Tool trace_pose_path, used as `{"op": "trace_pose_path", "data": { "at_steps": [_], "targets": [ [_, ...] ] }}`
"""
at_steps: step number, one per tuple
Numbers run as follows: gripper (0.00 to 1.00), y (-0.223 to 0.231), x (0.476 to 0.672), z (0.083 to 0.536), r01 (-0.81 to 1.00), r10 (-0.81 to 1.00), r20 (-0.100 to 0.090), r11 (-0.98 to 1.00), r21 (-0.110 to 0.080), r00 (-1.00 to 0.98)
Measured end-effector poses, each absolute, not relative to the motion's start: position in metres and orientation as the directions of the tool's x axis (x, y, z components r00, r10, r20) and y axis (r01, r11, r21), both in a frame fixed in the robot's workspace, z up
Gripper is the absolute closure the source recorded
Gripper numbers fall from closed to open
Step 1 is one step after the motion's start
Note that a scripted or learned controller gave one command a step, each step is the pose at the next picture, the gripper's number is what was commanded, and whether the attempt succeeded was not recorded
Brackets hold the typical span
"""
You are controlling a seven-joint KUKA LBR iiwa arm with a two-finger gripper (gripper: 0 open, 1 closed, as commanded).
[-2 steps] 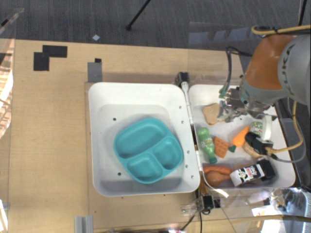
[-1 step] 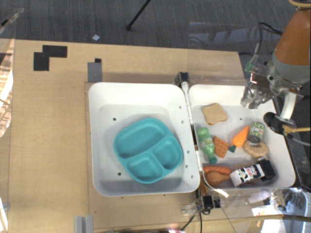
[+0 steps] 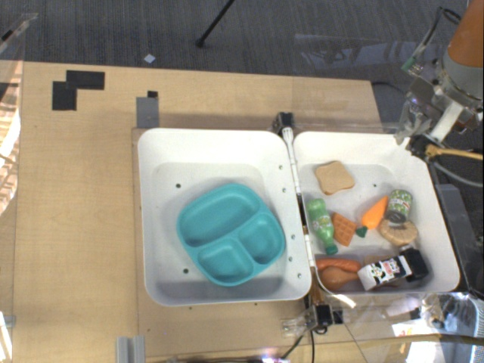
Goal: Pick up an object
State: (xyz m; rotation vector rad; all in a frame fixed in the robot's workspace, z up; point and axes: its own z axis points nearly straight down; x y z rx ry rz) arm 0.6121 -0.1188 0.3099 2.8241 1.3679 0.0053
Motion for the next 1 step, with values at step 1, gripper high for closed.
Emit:
{"op": "trace_pose_path", "data": {
  "at_steps": [1],
  "targets": [
    [1.0,-0.1296,0.5553,0.2404,0.454,0.454,-0.003,-0.891,-0.003,0.891]
  ]
}}
